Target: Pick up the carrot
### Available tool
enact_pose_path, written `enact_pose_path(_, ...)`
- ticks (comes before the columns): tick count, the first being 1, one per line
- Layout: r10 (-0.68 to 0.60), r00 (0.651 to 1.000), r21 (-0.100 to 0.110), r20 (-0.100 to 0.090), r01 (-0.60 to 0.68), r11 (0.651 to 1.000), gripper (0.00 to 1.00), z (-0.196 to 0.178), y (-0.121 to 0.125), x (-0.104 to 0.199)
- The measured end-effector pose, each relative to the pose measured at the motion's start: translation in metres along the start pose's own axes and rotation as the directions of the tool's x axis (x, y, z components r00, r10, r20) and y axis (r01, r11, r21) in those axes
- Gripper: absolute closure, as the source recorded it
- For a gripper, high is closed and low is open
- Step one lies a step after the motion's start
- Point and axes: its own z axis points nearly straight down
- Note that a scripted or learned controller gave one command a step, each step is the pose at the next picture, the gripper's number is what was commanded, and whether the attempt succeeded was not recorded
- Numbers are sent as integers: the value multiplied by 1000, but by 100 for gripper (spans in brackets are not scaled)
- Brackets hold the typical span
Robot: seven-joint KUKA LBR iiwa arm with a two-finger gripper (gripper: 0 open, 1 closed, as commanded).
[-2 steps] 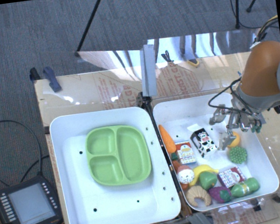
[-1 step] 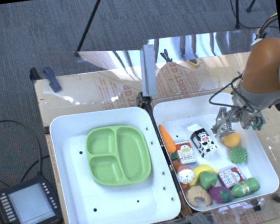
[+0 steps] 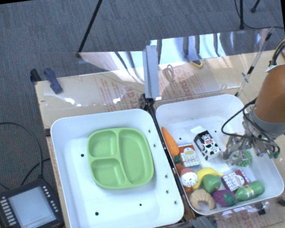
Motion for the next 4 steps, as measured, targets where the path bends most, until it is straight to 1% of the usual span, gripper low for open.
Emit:
enact_pose_path(1, -71, 997, -14, -41, 70, 997, 100, -33, -4, 34)
enact_pose_path(2, -99, 995, -2, -6, 99, 995, 0, -121, -5, 4)
enact_pose_path(3, -106, 994, 11, 27, 106, 994, 0, -90, -8, -7)
enact_pose_path(4, -78, 997, -10, -27, 77, 997, 0, -17, -3, -17)
